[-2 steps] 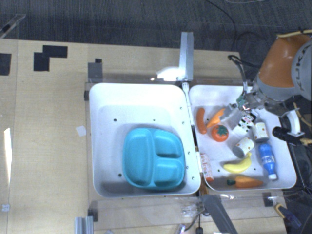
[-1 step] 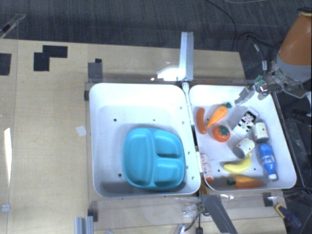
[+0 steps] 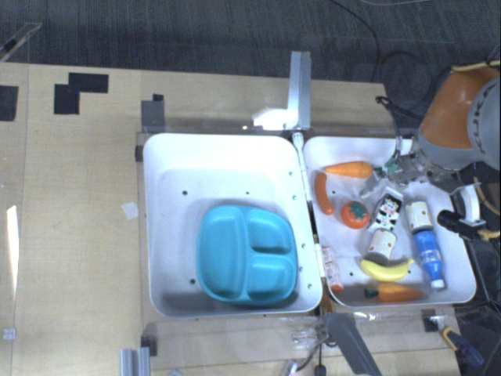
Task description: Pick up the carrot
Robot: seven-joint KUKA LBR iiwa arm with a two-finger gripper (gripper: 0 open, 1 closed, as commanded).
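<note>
The carrot (image 3: 349,169) lies at the top of the right bin (image 3: 467,288), near its back wall. The gripper (image 3: 381,176) sits just right of the carrot's tip, low in the bin. I cannot tell how its fingers stand. A blue plate (image 3: 246,253) rests in the left bin (image 3: 168,210)

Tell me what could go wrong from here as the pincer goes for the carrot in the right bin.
1. The pincer sits just right of the carrot, at its tip, so a close there may slip off the tapered end.
2. The tomato and the small dark carton lie close below; a descent could nudge them.
3. Two more orange items, the sausage-shaped piece by the left wall and another carrot-like piece by the banana, could be mistaken for the target.
</note>
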